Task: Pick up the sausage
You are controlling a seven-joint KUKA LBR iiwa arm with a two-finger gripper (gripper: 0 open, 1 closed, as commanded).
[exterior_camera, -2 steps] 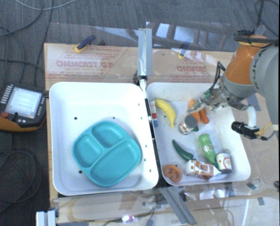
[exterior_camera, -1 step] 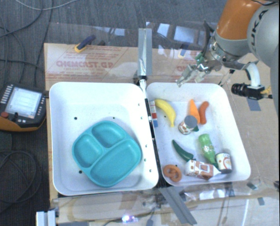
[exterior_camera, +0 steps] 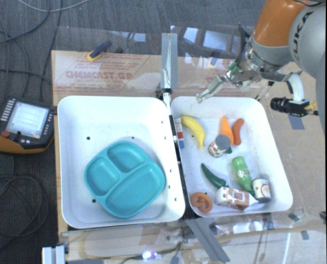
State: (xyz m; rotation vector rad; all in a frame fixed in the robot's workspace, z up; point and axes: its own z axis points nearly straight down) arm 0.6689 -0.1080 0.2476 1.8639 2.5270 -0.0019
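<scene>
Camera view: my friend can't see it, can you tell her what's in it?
The robot's hand hangs above the right bin's back edge, away from the sausage lying beside a carrot. The left bin holds a blue plate.

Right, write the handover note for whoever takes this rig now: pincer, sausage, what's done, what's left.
Pincer: above the far rim of the right bin, nothing between its fingers; open or shut can't be told.
Sausage: lying in the right bin's far part, right beside the carrot, apart from the pincer.
Also there: banana, green pepper, green bottle. Left bin holds the teal divided plate.
Done: nothing, sausage not lifted.
Left: move over the sausage, come down, grasp it clear of the carrot, lift.
</scene>
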